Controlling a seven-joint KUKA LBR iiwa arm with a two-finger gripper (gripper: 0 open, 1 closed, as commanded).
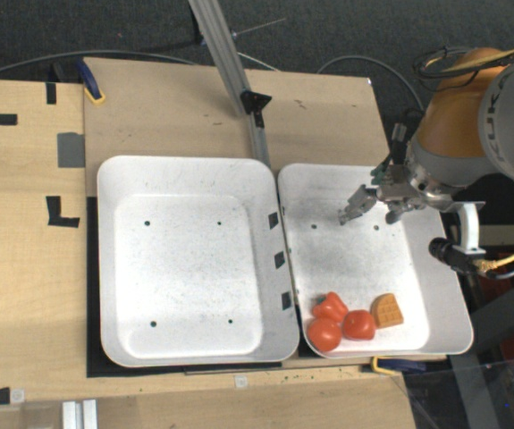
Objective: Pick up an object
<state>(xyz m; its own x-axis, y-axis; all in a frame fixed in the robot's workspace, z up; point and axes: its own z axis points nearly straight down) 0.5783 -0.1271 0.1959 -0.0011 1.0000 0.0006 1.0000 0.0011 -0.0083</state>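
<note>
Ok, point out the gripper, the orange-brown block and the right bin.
gripper (370,206): camera view, midway between its fingertips, above the right bin.
orange-brown block (386,310): camera view, its top face.
right bin (355,262): camera view, a bare part of its floor.

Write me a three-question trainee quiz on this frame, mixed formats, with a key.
1. True or false: the gripper is over the right bin.
2. Which corner of that bin holds the red pieces and the orange-brown piece? A) far left B) near edge C) far right
3. Fill in: the gripper is ____ from the pieces, touching none.

Key: 1 true; 2 B; 3 apart.
</note>
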